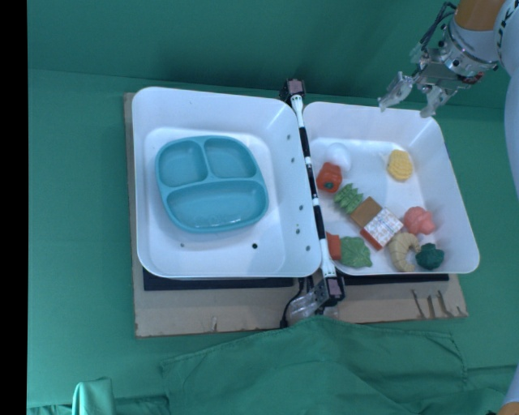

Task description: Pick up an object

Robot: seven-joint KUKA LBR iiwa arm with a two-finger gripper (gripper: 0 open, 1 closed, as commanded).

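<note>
From above, the counter point(81, 203) is covered in green cloth, and two shallow white bins sit side by side on a brown board point(203, 320). The left bin point(211, 113) holds a blue divided plate point(212, 183) with three compartments, lying flat near the middle.

The right bin point(454, 219) carries a scatter of small toy foods. A yellow corn piece point(399, 164) lies toward the far right side. A white piece point(339, 154) sits near the far left corner, with a red-orange tomato point(328, 177) just beside it. A green leafy piece point(349, 197) lies next to the tomato, touching a brown block point(366, 212). A red-and-white checked block point(382, 228) sits against the brown one. A pink piece point(418, 220) lies to its right. Along the near edge are a green broccoli-like piece point(354, 252), a tan curled piece point(402, 250) and a dark green piece point(430, 257), the last two touching. A small orange bit point(333, 246) rests against the divider strip point(312, 194) between the bins.

The gripper point(410, 99) hangs above the far right corner of the right bin, reaching in from the upper right, with the orange band point(480, 12) above the wrist. Its fingers point(395, 91) are spread apart with nothing between them, well apart from all the toy foods; the corn piece is the closest.

A fold of green cloth point(324, 365) lies across the near edge of the board.
</note>
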